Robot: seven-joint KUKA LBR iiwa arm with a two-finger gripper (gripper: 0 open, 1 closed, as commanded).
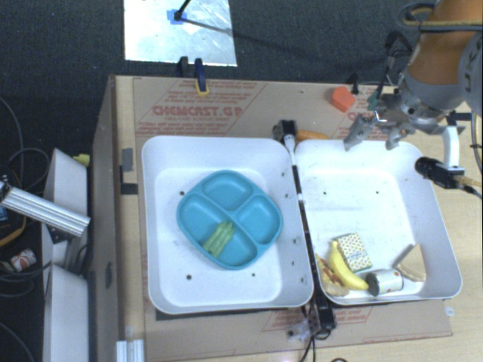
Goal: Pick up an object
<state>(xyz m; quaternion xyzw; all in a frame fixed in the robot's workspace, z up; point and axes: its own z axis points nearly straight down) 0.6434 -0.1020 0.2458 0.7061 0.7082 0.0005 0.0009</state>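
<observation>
Two shallow white bins sit side by side on a brown cardboard sheet (204, 108) laid over a bench, with dark carpet (60, 36) and a shiny metal plate (181, 21) beyond. The left bin (162, 202) holds a blue divided plate (229, 219) with what looks like a green scrap on it. A banana (346, 268), small box (353, 251) and can (385, 280) cluster in the near corner of the right bin (362, 194), well apart from the gripper (374, 136), which hangs over the far rim with fingers spread, pinching nothing.

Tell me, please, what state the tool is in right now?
Tool: open, fingers spread with nothing between them, above the far edge of the right bin.
</observation>
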